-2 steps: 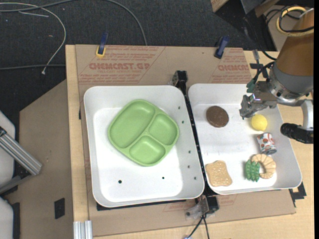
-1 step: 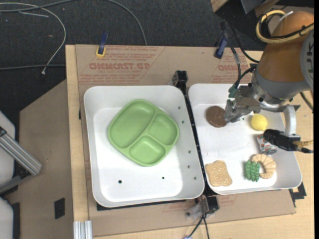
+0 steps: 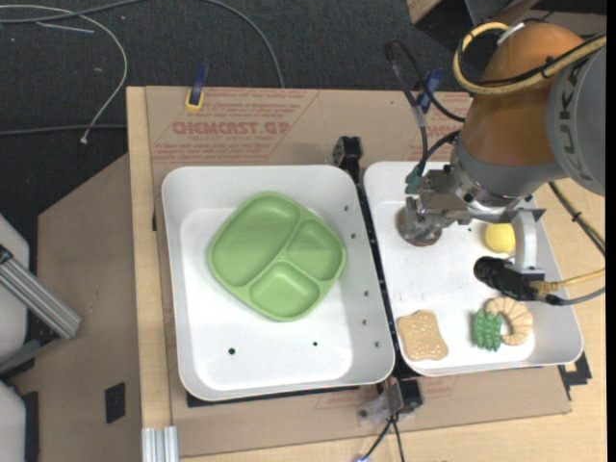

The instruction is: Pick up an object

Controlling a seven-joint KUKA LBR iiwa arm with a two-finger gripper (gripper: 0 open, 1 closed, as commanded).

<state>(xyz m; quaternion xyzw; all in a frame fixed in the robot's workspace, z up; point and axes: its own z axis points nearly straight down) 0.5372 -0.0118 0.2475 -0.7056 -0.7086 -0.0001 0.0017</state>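
gripper (image 3: pixel 421 227) – yellow ball (image 3: pixel 499 237) just beside it, right bin (image 3: pixel 452 301).

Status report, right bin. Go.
Gripper low over right bin, nothing seen held. Yellow ball, cracker, green-tan ring toy lying loose.

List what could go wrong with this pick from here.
1. The gripper hangs over a bare part of the right bin, apart from every object, so closing here would likely grab nothing.
2. The yellow ball sits partly under the arm and could roll if nudged.
3. The slice of bread lies flat, hard to pinch.
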